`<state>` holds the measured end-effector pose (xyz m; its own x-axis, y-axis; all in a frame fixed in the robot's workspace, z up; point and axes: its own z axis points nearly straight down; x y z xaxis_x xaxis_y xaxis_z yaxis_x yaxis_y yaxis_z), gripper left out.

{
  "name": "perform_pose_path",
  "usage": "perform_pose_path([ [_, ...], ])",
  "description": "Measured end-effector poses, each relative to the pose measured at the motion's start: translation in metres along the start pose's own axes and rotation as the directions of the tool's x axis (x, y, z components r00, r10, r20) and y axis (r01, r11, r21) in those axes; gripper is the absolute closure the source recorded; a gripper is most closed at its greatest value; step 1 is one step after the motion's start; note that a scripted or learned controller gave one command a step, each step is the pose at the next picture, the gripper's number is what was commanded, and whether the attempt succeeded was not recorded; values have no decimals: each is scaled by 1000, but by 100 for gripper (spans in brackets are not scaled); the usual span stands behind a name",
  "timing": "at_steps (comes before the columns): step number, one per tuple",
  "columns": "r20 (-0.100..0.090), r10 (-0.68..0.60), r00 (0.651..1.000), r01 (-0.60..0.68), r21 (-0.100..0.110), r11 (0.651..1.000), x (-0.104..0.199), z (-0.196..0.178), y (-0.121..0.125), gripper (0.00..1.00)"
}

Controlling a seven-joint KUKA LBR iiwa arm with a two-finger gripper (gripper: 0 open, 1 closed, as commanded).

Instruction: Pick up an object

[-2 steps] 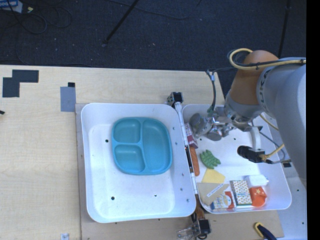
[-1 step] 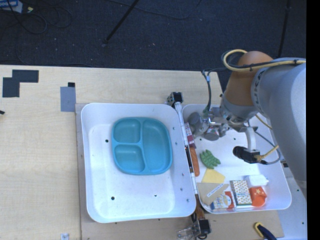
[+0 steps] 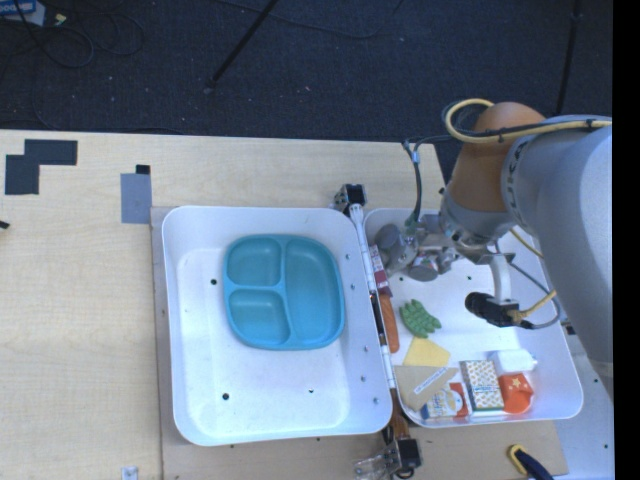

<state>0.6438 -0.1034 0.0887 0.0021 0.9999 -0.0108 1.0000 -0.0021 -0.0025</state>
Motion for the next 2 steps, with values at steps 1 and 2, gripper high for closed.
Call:
perform_pose_path([
  [1, 7, 4, 1000, -4, -3, 1000, 9, -1, 0, 0],
  [2, 1, 3, 1000, -3, -10, 1000, 9, -1, -11, 0],
])
